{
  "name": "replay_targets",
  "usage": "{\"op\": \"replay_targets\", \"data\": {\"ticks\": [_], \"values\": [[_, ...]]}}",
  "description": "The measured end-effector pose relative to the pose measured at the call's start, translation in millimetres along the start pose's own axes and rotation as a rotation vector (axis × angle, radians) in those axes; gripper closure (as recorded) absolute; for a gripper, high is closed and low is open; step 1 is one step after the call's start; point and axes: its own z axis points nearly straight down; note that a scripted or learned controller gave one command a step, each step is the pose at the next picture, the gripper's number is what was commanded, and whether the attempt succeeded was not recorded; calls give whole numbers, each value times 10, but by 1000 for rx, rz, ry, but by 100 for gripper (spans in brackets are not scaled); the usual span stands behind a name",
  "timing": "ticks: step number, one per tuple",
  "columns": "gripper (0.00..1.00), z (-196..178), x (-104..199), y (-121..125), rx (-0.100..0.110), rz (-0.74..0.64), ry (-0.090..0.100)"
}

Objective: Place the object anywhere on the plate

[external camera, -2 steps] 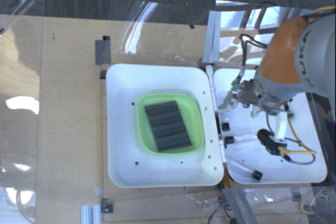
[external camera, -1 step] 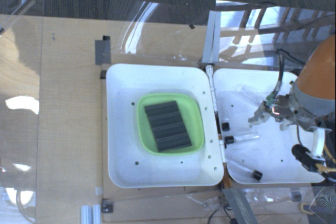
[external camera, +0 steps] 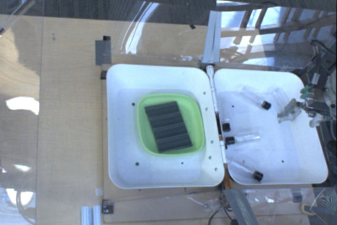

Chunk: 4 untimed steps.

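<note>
Looking down from the camera view, the left bin (external camera: 118,113) on the worktop (external camera: 63,129) holds one green plate (external camera: 145,137), and a dark ribbed block (external camera: 168,127) already lies flat across its middle. The right bin (external camera: 303,166) has four clear tubes with black caps scattered around: one near the top (external camera: 256,99), two at the left wall (external camera: 225,126) (external camera: 241,139), and one at the bottom (external camera: 245,172). The hand (external camera: 291,110) hovers over that bin's right side with nothing between its fingers, which look parted a bit.
</note>
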Motion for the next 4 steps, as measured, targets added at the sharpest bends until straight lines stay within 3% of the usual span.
{"op": "replay_targets", "data": {"ticks": [1,2,4], "values": [[0,-1638,-104,32,-5,152,-1],[0,-1905,-211,78,-5,353,-3],[0,-1902,-198,48,-2,609,-2]]}}
